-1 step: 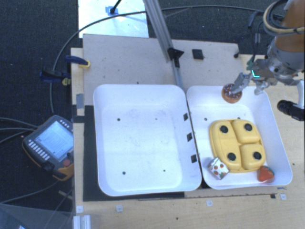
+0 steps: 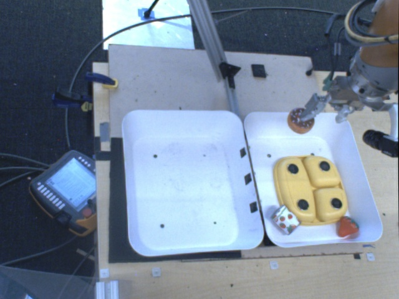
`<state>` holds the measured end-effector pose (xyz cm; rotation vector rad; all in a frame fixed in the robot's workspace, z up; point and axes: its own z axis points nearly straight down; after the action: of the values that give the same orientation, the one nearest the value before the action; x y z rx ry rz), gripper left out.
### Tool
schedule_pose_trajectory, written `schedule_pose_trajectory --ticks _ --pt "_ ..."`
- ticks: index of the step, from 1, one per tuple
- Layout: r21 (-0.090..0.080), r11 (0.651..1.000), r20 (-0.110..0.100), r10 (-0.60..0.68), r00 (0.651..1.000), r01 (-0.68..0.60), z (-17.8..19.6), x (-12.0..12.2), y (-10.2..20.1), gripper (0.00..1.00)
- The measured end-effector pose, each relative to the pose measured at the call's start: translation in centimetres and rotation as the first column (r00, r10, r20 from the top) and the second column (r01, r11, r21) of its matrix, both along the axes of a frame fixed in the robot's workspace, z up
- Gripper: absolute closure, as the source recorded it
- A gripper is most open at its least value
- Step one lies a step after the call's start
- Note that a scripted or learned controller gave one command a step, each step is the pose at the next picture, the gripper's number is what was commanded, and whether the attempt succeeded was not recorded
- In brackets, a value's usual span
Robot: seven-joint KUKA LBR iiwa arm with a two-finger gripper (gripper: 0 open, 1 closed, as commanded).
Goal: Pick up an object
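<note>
Camera view shows us the hand (image 2: 329, 106) poised over the right white bin's (image 2: 361, 154) far rim, fingers apart, a small round orange-brown object (image 2: 301, 121) just beside its left fingertip, ungrasped, presumably the target.

Tray (image 2: 310, 190), die (image 2: 285, 220), strawberry (image 2: 348, 227) in right bin (image 2: 365, 167) (front part), doughnut (image 2: 301, 121) behind.

No text, brand or number can be read anywhere. The handheld pendant's screen (image 2: 67, 180) is too blurred to make out.
</note>
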<state>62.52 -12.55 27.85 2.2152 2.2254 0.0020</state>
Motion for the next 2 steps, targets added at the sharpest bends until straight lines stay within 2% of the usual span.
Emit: schedule_pose_trajectory --ticks 2 --pt "-0.001 1.000 0.000 0.003 1.000 -0.003 -9.2 1.5 1.1 0.00"
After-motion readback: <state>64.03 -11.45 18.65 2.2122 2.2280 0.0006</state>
